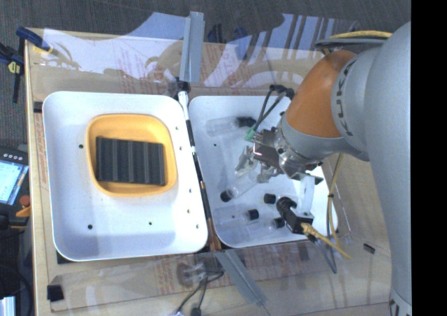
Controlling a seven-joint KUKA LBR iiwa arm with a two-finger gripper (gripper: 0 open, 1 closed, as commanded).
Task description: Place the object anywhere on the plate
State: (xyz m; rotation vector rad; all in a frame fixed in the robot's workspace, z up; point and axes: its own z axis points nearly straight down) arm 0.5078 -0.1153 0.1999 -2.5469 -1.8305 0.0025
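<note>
The metal two-finger gripper [253, 161] hangs low over the middle of the right-hand shallow white bin [209, 115], at the end of the grey arm with its orange band [318, 108], which reaches in from the right. Whether it is open or closed cannot be told, since glare and clutter hide that part. Just beneath and to its left lies a clear plastic item [241, 180], pale and see-through, hard to separate from the white floor; its long axis seems to run on a slant from upper right to lower left, though its ends are too faint to say which way it points. Whether the gripper touches it cannot be told. Another clear piece with a dark cap [230, 124] lies near the bin's upper wall, and several small black bits [251, 214] are scattered along the lower part. The left-hand white bin [70, 224] holds a yellow rounded-rectangle plate [98, 133] bearing a dark ribbed insert [130, 159] at its centre.
</note>
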